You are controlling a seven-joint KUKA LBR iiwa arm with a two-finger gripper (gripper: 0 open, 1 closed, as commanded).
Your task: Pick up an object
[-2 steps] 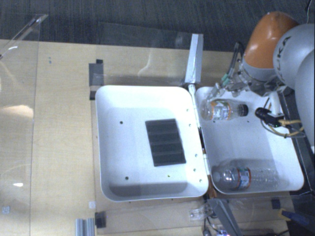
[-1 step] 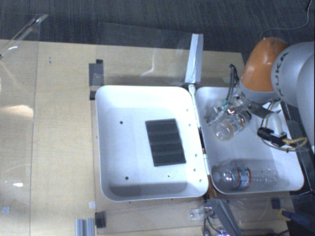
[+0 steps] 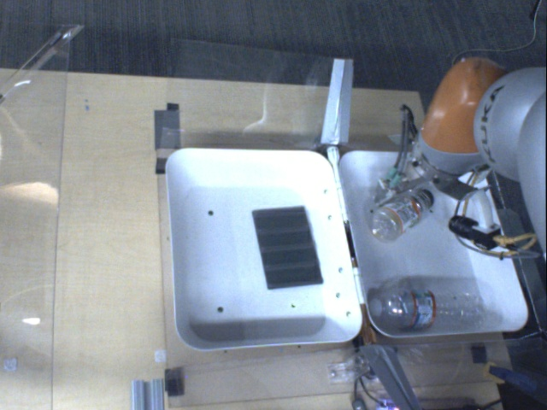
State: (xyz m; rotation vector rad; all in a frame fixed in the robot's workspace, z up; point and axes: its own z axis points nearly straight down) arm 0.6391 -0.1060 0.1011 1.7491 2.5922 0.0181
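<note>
**Arm poised over a bottle in the right-hand bin**

Worktop [image 3: 102,229] of pale wood carries two shallow white bins set side by side, so that objects can be lifted from one within the arm's reach of the other. The left bin [image 3: 197,229] holds a flat dark ribbed pad [image 3: 287,247], lying slightly askew near its middle. The right bin [image 3: 504,301] holds two clear plastic bottles on their sides. One bottle [image 3: 423,307] rests along the near wall, well apart from the arm. The other, the upper bottle [image 3: 398,214], lies tilted near the bin's far left corner, directly beneath the arm's wrist. The grey arm [image 3: 513,126] enters from the right, its orange band above the wrist, and the tool [image 3: 408,180] hangs at the upper bottle's far end, apparently touching it. Whether the tool is wide, narrow or gripping cannot be told, as cables and glare obscure it. The placement suggests a grasp being attempted on this bottle.
</note>
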